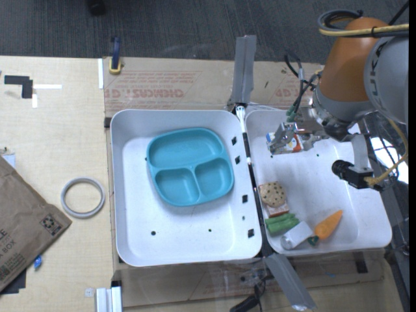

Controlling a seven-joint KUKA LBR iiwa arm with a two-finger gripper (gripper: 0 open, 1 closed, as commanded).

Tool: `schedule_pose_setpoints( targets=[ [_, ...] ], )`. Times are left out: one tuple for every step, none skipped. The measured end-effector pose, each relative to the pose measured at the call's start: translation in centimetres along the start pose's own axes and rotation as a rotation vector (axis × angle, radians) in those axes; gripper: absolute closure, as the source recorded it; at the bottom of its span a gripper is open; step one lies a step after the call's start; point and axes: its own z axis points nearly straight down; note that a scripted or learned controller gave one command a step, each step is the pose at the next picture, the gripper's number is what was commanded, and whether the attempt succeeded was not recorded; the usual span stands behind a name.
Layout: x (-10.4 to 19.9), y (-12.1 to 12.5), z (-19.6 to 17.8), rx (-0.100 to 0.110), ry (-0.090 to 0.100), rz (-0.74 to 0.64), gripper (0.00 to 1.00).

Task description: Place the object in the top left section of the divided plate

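Nearest the camera, along the right bin's (364,242) front edge, lie the candidates: a carrot (328,223), a white block (298,234), a green pod (280,223) and, just behind it, a cookie (272,193). Which one the task means cannot be told.

The gripper (285,139) hangs over the same bin's back left, tilted. The cookie lies at about 6 o'clock from it, the carrot toward 5, its long axis running 2 to 8. How the fingers stand is hidden.

The plate (190,166) sits in the left bin (130,194), at 9 o'clock from the gripper, apart from every item.

Farther back, cardboard (172,86) bears reversed red lettering, unreadable. The box (23,229) at the left shows "BOX".
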Motion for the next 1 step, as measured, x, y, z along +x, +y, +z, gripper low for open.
schedule_pose_setpoints(
  targets=[
    [8.80, -2.09, 0.53, 0.002, 0.001, 0.087, 1.00]
  ],
)
